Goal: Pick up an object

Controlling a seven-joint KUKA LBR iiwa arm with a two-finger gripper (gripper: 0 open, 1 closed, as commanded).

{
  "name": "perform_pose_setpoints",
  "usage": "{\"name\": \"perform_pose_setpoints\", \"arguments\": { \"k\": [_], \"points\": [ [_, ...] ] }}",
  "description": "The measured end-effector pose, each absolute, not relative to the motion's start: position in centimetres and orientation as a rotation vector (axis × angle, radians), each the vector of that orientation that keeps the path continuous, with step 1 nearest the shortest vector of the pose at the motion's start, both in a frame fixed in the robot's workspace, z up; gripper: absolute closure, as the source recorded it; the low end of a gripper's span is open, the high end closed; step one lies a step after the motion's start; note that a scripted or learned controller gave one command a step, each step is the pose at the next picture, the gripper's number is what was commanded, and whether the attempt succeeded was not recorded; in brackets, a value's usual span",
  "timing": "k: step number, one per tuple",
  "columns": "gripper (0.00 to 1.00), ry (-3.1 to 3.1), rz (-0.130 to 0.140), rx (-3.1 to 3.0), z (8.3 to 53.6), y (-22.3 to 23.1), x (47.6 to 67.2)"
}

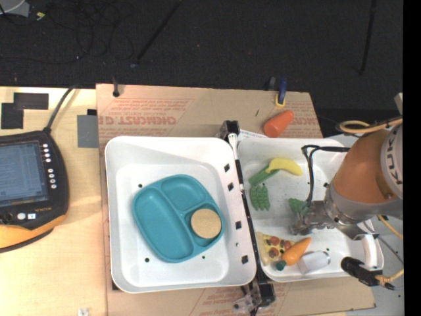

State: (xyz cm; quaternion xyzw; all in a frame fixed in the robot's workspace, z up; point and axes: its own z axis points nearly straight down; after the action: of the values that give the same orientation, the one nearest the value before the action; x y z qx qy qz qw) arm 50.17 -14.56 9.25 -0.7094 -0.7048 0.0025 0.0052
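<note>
The likeliest target is the small dark green toy (297, 206) lying on the floor of the right bin (329, 151), since it sits just to the left of the gripper (306, 224) and appears to touch it or lie partly under it. Its shape is too small and too covered to name, and its long axis cannot be read. The gripper is down low in the bin, at the end of the grey arm whose orange band (358, 170) bulks over the bin's right side — whether anything sits inside the jaws, and whether they stand wide or narrow, cannot be told from this slanted view.

So the relation that matters: the green toy lies to the upper left of the gripper, very close, and any closing move would have to catch it there rather than below.

Just below the gripper lies a toy carrot (297, 250), its long axis slanting from lower left up to the right, with a pale grey piece (314, 261) beside it and a flat slice with coloured dots (272, 245) to its left. Farther up the bin are a green leafy toy (260, 195) and a yellow banana (285, 166), well apart from the gripper.

The left bin (131, 170) holds a teal divided plate (172, 217) with a tan disc (206, 223) in its round compartment.
</note>
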Motion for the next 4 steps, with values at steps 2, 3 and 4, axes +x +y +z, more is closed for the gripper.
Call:
{"name": "perform_pose_setpoints", "arguments": {
  "k": [2,3,4],
  "points": [
    [1.00,-2.222,0.006,-2.212,18.3,-1.3,54.9],
    [1.00,-2.224,0.008,-2.206,18.3,8.1,53.8],
    [1.00,-2.216,0.007,-2.226,25.4,1.6,50.9]
  ]
}}
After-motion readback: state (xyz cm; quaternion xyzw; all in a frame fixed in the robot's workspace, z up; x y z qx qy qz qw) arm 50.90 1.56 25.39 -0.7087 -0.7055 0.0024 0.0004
